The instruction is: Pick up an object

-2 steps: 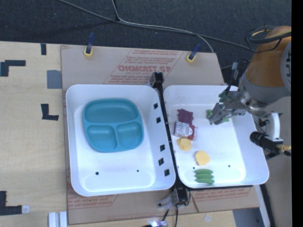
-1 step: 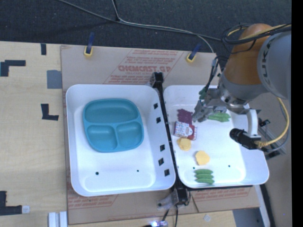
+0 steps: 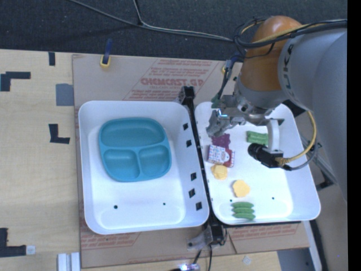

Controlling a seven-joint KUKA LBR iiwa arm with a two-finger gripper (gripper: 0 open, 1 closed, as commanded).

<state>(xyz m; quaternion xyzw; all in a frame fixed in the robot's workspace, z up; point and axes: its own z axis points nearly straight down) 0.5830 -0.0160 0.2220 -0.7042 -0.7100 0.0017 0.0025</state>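
Observation:
My gripper [image 3: 217, 124] hangs over the left part of the right bin [image 3: 282, 205], just above a small purple and pink packet [image 3: 220, 149]. Below the packet lie a yellow lump [image 3: 219, 171] and a yellow block [image 3: 241, 189]. Two green bean pods [image 3: 243, 209] rest near the bin's front edge. A green piece [image 3: 257, 136] lies to the right of the gripper, beside a black part of the arm. Nothing shows between the fingers.
The left bin [image 3: 93, 151] holds a blue divided tray [image 3: 135, 148]. A black divider strip [image 3: 194, 145] runs between the two bins. The grey arm with its orange band [image 3: 271, 44] covers the right bin's back. Cables cross the dark floor behind.

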